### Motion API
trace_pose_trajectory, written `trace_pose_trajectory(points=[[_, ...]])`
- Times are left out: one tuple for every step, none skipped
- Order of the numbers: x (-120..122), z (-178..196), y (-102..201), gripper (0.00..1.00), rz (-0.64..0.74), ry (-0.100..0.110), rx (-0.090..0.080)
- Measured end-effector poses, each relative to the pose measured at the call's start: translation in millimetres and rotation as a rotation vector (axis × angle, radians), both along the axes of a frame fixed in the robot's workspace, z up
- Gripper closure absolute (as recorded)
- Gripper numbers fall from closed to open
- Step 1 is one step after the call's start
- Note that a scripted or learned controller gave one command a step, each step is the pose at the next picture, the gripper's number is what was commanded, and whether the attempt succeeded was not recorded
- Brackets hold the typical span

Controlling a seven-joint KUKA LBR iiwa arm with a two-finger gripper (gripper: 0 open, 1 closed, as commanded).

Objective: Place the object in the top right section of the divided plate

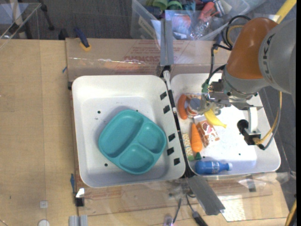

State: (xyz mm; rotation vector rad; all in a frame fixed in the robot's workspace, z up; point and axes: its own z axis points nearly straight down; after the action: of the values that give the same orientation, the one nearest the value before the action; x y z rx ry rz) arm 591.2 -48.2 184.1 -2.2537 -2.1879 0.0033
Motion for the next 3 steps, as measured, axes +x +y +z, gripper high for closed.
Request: trace_pose_trajectory(points=[[-51.5,11.9,65.7,1.0,-0.005,0.002,0.002],[-86.2,0.7,185.3,1.0,-0.18,0.004,0.0],[-99.8,-56.1,191.9,1.0,-0.407,0.002,0.0]])
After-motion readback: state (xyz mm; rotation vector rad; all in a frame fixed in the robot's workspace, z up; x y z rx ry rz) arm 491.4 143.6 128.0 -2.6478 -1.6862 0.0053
